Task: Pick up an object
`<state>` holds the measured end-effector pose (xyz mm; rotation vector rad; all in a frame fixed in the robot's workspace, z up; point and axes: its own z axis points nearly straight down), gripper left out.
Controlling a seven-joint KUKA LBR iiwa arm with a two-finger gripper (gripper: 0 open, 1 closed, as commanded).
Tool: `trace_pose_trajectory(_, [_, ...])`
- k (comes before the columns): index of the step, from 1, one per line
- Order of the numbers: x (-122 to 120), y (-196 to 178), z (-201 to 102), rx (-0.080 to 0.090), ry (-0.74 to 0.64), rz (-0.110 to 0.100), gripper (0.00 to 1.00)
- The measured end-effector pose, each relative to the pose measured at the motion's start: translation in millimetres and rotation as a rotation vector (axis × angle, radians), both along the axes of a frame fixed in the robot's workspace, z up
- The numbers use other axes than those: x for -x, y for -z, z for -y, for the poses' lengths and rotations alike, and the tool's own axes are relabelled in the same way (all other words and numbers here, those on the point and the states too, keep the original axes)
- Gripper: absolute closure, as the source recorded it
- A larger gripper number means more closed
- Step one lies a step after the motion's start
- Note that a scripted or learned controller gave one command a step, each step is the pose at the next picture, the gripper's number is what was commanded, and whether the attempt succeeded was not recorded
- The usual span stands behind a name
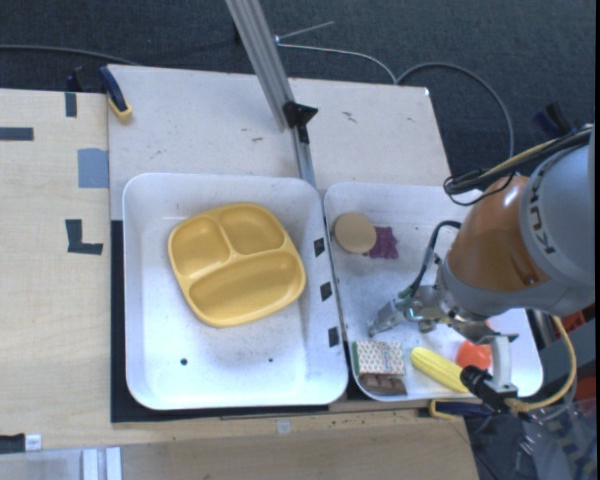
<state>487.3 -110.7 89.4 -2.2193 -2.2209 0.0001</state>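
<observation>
Gripper (392, 315) low inside right bin (420, 200), finger state unclear.
Corn cob (438, 367) and patterned packet (381, 362) lie just below it; tan round lid (355, 233) above. Arm shows letters "KU".

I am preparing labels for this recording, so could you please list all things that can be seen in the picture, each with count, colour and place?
divided plate: 1, yellow, in the left bin
round lid-like object: 1, tan, top of the right bin
small soft object: 1, purple, touching the round one
patterned block: 1, brown and white, bottom left corner of the right bin
corn cob: 1, yellow, bottom of the right bin
orange object: 1, partly hidden under the arm
bins: 2, white, side by side
gripper: 1, metallic, low over the middle of the right bin
</observation>
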Motion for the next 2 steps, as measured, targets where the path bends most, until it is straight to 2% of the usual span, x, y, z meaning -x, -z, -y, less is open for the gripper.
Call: trace_pose_trajectory(2, [0.0,0.1,0.0,0.000,0.000,0.000,0.00])
